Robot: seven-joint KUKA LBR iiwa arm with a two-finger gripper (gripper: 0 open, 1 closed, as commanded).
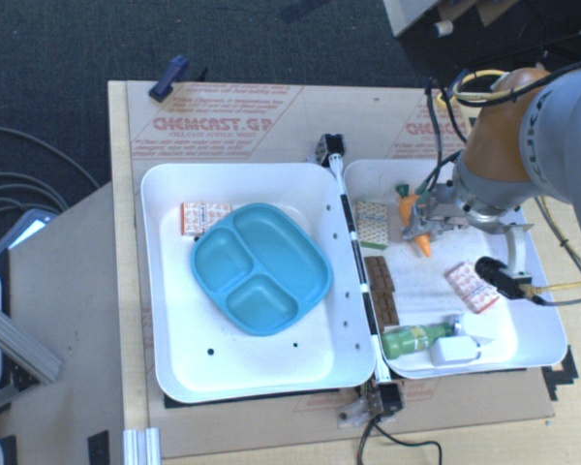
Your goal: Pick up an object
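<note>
Carrot toy (pixel 421 244) lies in the right bin (pixel 537 352), just beneath the gripper (pixel 424 223). Whether it grips the toy, I cannot tell.

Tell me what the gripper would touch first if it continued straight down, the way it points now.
Probably the orange carrot-shaped toy lying on the floor of the right bin. The gripper points down just above it. Depth is hard to judge from this slanted view, so it may already be touching.
</note>
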